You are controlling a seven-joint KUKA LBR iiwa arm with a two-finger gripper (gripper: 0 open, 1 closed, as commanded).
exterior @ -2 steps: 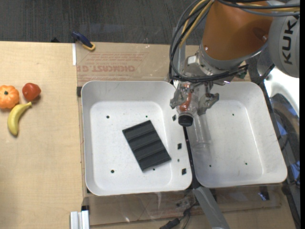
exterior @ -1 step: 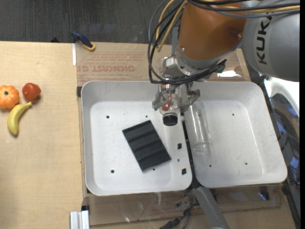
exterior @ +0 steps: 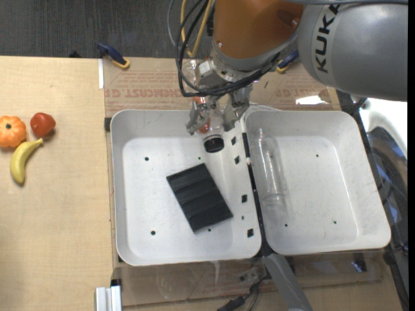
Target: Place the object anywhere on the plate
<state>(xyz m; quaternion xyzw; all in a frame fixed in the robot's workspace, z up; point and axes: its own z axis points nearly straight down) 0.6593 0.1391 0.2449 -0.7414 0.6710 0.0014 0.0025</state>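
Note:
A black, ridged rectangular slab [exterior: 199,197] lies flat and skewed in the middle of the left bin [exterior: 133,238]. A clear plastic bottle [exterior: 270,170] lies on its side in the right bin [exterior: 350,193], close to the wall the two bins share. My gripper [exterior: 211,129] hangs over the far right part of the left bin, just beyond the slab's far corner and left of the bottle's far end. A small dark round part [exterior: 213,144] shows at its lower end; I cannot tell whether anything is held there.
A toy tomato [exterior: 43,124], an orange [exterior: 11,132] and a banana [exterior: 23,160] lie on the wooden bench top far to the left, outside the bins. Cables loop around the arm's orange band [exterior: 249,18] above the bins' far edge.

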